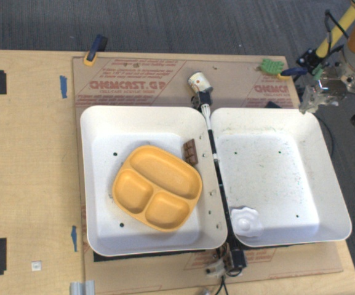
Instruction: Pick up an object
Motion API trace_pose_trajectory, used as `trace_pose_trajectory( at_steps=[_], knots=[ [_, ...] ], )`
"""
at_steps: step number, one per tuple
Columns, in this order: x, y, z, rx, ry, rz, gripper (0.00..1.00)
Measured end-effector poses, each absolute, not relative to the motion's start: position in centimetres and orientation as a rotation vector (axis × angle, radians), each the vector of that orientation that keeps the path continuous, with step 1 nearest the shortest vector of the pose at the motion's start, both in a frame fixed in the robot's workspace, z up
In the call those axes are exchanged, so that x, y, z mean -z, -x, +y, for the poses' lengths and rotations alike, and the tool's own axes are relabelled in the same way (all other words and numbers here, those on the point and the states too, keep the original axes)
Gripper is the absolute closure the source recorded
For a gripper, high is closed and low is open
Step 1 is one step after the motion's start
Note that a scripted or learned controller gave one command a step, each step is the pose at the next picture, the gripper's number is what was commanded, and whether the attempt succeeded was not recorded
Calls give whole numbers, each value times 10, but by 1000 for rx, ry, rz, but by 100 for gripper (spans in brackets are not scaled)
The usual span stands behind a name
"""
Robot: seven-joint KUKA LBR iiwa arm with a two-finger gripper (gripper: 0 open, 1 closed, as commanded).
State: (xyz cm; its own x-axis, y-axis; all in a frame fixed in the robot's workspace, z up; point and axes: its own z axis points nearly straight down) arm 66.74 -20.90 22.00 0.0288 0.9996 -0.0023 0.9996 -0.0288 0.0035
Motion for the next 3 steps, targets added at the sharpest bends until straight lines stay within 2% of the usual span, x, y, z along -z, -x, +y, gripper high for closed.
trace_pose_trajectory(
  at_steps=[1, 2, 3],
  knots=[
    [-223, -667, -222, -1, -1737, 2611, 100],
    [-235, -669, -222, -3, -1732, 2607, 100],
    [-214, -639, -171, -1, -1886, 2513, 100]
  ],
)
